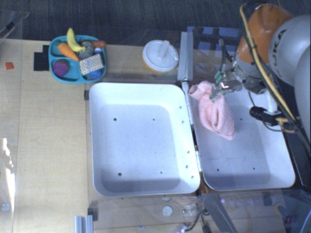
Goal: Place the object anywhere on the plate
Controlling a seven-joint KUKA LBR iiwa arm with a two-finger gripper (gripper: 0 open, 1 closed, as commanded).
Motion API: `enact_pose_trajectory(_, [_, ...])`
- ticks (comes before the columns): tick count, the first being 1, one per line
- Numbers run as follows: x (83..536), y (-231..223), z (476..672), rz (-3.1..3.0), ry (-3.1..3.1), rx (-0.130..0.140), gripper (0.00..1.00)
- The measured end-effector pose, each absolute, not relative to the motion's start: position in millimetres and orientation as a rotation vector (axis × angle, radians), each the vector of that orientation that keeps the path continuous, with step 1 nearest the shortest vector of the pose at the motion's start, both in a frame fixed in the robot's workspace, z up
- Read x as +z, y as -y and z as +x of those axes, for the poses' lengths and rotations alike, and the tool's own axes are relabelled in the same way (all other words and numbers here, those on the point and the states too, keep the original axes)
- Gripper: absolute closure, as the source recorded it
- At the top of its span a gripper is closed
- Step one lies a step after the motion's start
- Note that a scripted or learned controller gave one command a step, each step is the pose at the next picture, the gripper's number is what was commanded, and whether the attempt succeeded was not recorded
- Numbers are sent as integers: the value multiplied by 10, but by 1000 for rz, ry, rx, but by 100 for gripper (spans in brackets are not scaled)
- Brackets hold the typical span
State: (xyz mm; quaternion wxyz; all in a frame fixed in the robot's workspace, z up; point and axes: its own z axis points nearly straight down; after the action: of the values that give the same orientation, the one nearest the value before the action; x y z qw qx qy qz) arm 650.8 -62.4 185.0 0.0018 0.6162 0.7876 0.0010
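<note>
The soft pink cloth (216,114) lies crumpled at the far-left corner of the right shallow white bin (262,169), one end draped against the wall beside the left white bin (141,140). The grey arm's two-finger gripper (221,87) sits right at the cloth's upper fold, apparently to pinch it; whether it grips cannot be told. The round white plate (161,56) waits on the bench's far edge.

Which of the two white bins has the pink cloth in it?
The right bin, under the arm; the pink cloth lies near its upper left corner. The left bin doesn't hold it.
</note>
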Motion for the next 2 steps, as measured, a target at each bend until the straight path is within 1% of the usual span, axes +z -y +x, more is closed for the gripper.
enact_pose_trajectory(1, [2247, 605, 6523, 1926, -2478, 3, 100])
enact_pose_trajectory(2, [2336, 130, 6360, 1387, -2816, 3, 100])
